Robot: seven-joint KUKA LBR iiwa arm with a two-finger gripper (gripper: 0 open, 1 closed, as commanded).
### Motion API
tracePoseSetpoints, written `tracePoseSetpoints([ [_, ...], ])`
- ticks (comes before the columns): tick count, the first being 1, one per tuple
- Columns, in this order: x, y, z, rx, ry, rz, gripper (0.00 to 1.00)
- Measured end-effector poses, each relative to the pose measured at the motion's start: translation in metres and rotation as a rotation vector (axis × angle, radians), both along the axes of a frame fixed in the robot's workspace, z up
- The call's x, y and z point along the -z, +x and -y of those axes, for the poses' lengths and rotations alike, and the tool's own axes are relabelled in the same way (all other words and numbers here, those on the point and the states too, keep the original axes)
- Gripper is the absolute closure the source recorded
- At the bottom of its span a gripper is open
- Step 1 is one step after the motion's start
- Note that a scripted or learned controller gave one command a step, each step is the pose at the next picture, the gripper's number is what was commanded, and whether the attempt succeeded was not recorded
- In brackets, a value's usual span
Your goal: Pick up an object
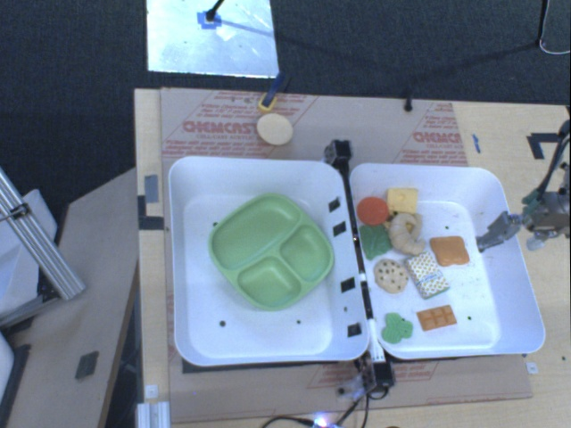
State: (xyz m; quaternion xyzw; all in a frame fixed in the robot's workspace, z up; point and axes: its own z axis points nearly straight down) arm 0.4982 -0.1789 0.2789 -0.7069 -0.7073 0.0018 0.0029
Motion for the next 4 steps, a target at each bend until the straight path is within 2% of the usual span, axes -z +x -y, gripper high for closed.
tracePoseSetpoints([
  [1,-0.004,0.002,0.000,-0.003,-0.002,0.008,0.00],
  [2,0.057,0.006,0.001,-0.001,0.000,0.003,0.00],
  [3,0.099,0.005,0.000,0.000,-0.001,0.005,0.00],
  [4,0.155,-0.005,-0.003,0.000,0.000,0.003,0.00],
])
